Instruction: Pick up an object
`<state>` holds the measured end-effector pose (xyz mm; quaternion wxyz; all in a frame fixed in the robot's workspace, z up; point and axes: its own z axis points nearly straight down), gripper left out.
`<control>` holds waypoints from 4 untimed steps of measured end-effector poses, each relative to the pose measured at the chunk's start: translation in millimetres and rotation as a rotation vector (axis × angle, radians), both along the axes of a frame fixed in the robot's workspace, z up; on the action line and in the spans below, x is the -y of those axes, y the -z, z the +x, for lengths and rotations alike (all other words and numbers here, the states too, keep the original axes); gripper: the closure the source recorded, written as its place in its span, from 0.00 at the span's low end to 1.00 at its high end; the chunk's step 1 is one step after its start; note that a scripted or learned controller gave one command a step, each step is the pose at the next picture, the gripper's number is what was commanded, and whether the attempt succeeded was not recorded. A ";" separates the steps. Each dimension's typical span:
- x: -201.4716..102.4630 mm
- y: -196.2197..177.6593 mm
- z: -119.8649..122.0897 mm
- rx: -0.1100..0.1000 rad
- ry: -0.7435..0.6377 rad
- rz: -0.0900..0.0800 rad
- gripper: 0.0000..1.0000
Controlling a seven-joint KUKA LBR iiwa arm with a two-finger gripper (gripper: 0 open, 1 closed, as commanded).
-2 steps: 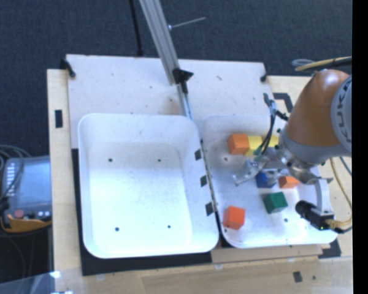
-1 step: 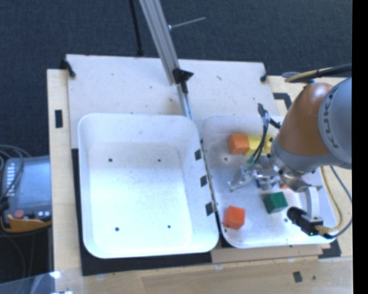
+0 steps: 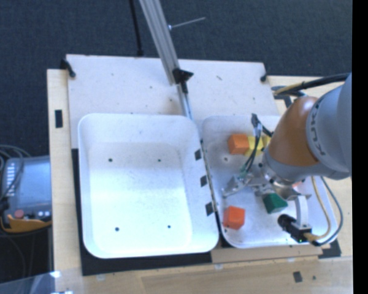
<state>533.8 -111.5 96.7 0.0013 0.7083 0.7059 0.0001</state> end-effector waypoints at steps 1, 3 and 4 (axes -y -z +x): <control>1.0 -12.5 0.8 0.003 0.012 0.001 1.00; 1.3 -110.0 7.2 0.000 -0.008 0.000 1.00; 2.8 -152.1 8.6 0.004 -0.008 0.000 1.00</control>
